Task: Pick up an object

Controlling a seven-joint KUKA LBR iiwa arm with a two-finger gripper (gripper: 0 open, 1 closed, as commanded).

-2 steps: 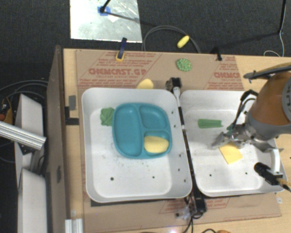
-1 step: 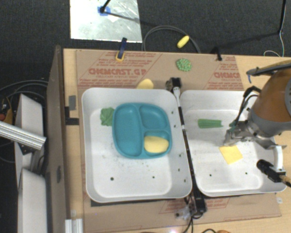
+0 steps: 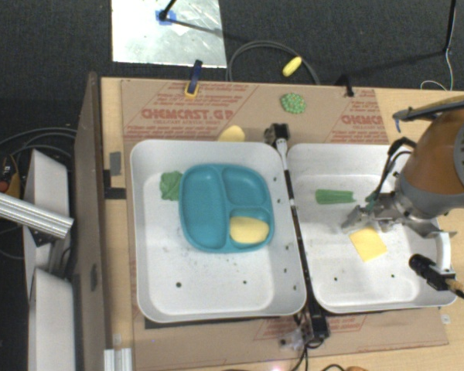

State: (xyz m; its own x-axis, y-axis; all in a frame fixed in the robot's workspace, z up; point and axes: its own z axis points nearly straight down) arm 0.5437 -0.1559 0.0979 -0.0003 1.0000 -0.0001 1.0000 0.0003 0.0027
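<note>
My gripper (image 3: 362, 217) hangs low in the right bin (image 3: 325, 284), just touching the yellow block (image 3: 369, 244) at lower right of frame, though I can't tell its state.

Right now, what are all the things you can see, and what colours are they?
Bins: two, white, side by side on the bench.
Tray: one, blue, with compartments, in the left bin.
Yellow lump: one, yellow, in the tray's lower right compartment.
Leafy piece: one, green, in the left bin, at the tray's left edge.
Stick: one, green, in the right bin.
Slab: one, yellow, in the right bin, just below the gripper.
Round thing: one, green, on the bench behind the bins.
Arm: one, grey and orange, from the right.
Gripper: one, over the right bin.
</note>
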